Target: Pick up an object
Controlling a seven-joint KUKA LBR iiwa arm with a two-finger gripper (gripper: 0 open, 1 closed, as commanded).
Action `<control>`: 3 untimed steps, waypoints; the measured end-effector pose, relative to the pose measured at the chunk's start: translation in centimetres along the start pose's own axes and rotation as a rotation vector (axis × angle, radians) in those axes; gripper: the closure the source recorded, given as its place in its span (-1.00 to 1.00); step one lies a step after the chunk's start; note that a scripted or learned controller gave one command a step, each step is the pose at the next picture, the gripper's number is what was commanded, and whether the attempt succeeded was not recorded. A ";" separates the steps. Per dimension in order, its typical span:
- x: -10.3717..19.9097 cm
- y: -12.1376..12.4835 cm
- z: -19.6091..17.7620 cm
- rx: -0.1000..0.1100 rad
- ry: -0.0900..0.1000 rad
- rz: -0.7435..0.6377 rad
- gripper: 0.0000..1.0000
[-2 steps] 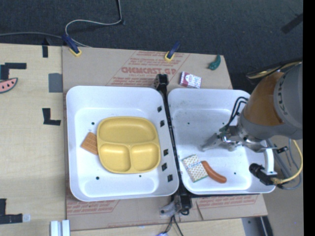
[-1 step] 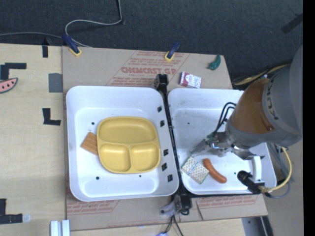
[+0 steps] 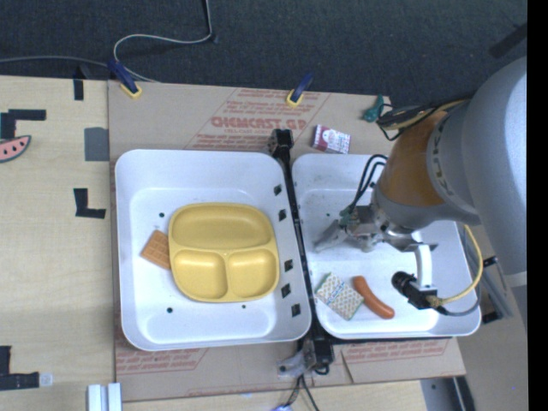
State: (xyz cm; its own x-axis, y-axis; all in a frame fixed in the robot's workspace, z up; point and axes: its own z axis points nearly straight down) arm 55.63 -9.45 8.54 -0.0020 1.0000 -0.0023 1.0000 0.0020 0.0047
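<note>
My gripper (image 3: 336, 232) is low in the right bin (image 3: 445, 319), near its left wall, at the end of the grey arm with its orange band (image 3: 411, 174). Nothing is visibly held in it. Just in front of it lie a small square patterned packet (image 3: 339, 295) and an orange-red sausage (image 3: 373, 297), side by side and apart from the gripper. A yellow divided plate (image 3: 224, 252) lies in the left bin (image 3: 137, 187), with a brown cracker (image 3: 156, 248) poking out from under its left edge.
A small red-and-white packet (image 3: 330, 139) lies on the cardboard behind the right bin. Black clips line the wall between the bins (image 3: 288, 229). Yellow clamps (image 3: 299, 92) hold the cardboard's far edge. A black-and-yellow cable (image 3: 415, 291) hangs off the wrist.
</note>
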 end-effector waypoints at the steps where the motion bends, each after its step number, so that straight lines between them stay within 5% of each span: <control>1: 0.1 -2.4 -0.1 -0.002 0.000 0.001 -1.00; 2: -0.5 7.4 0.0 0.000 0.000 0.000 -1.00; 3: -0.1 1.0 -0.1 0.002 0.001 0.001 -1.00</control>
State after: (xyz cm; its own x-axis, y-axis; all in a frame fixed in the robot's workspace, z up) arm 56.61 -9.59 8.60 -0.0006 1.0000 -0.0017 1.0000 0.0006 0.0023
